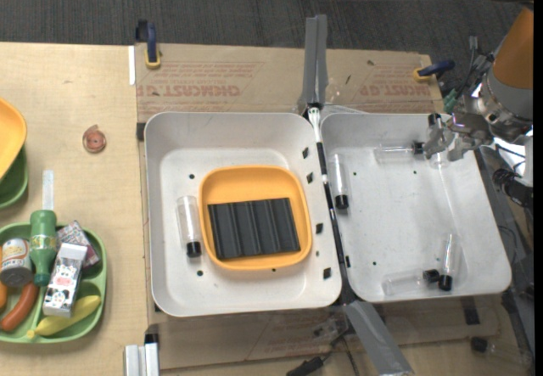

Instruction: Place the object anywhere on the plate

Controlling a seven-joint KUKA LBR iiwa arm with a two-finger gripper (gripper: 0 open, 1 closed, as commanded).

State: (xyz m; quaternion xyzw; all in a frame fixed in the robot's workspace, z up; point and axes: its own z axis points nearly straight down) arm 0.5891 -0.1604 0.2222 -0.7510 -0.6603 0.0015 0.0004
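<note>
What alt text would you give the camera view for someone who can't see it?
A dark ridged block lies on an orange plate in the left white bin, while the gripper hovers at the right bin's far edge.

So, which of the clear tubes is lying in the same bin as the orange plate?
The clear tube left of the orange plate, black cap toward the camera. The other tubes lie in the right bin.
</note>
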